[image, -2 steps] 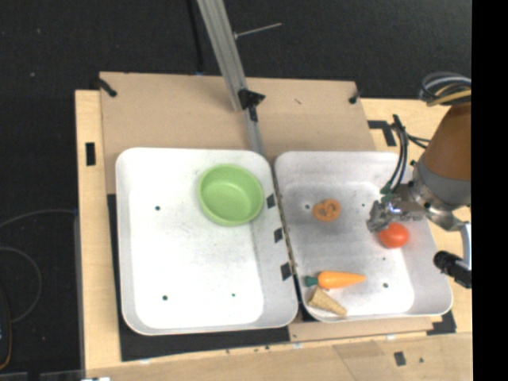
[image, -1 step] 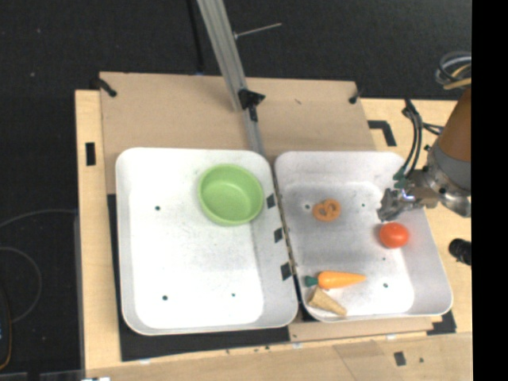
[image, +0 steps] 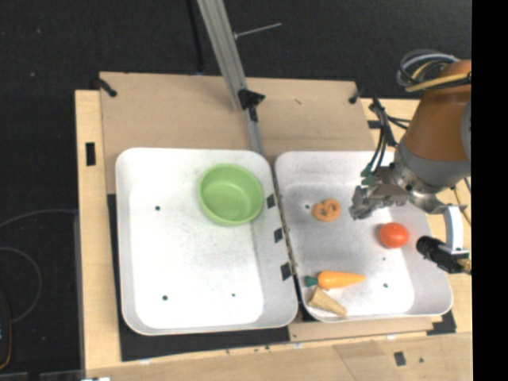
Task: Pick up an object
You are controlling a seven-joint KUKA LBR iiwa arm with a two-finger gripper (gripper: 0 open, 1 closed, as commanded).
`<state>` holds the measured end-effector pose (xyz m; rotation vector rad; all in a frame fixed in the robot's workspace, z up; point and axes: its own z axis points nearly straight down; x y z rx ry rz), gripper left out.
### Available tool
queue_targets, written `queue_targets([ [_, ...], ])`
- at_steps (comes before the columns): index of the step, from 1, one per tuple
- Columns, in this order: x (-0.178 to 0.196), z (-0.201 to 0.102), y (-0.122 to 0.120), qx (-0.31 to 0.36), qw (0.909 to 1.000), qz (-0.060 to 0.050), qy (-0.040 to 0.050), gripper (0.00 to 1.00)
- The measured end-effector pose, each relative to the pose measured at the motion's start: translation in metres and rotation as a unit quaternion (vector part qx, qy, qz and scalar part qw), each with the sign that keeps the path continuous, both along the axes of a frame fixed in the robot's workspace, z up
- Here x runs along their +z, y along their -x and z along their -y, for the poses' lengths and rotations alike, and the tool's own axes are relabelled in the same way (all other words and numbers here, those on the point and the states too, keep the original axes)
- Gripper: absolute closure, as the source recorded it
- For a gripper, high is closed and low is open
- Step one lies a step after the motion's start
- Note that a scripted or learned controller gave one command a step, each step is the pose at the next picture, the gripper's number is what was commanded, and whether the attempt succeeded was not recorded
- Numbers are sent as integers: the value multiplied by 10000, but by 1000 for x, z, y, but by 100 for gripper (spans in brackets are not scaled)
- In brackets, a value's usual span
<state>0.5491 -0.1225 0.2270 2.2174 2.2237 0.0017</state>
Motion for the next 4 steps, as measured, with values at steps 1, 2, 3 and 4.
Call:
queue_targets([
  [1, 12, -46, -3, 3, 10000, 4, -1, 100],
  [2, 7, -100, -11, 22, 10000, 3, -3, 100],
  [3, 17, -149, -14, 24, 10000, 1, -8, 100],
  [4, 9, -204, 0, 24, 10000, -10, -7, 100],
])
